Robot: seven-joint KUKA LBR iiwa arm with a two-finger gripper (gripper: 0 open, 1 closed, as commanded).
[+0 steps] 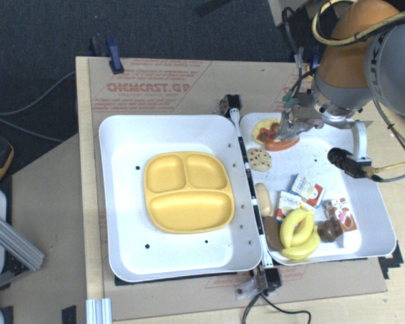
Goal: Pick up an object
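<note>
You see two white bins point(121, 181) on the counter point(148, 79): the left holds one yellow tray point(187, 192). One gripper point(291, 123) stands over one pizza toy point(273, 133) at the right bin's far corner; whether it grips, you cannot tell.

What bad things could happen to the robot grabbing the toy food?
The gripper is low over the pizza slice at the right bin's back edge, so it might bump the wall. The slice lies flat, so the grab could slip off. The cookie sits just beside it and might get nudged.
</note>
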